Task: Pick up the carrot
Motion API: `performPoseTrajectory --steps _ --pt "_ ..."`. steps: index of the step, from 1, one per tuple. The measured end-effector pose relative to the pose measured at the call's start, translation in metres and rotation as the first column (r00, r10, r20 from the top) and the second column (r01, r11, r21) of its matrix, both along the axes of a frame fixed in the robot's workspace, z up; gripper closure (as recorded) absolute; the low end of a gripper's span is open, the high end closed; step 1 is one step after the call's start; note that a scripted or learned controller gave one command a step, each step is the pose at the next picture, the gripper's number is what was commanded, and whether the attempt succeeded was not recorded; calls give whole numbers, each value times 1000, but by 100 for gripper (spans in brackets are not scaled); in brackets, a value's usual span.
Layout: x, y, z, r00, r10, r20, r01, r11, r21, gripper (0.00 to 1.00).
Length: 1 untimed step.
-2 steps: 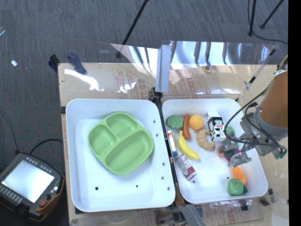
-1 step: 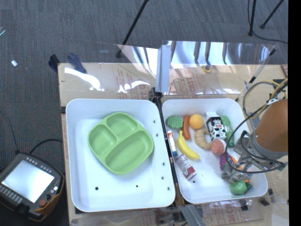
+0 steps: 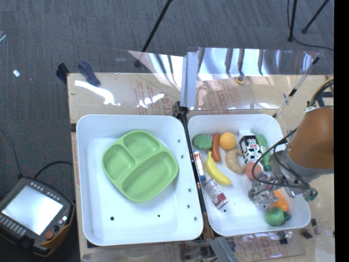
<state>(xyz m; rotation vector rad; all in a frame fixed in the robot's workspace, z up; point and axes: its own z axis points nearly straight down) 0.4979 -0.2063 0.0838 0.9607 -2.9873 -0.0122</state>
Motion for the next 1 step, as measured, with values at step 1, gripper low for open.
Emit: performPoseTrajectory --steps 1 --pt "3 7 1 1000 -12 2 12 1000 -1 100"
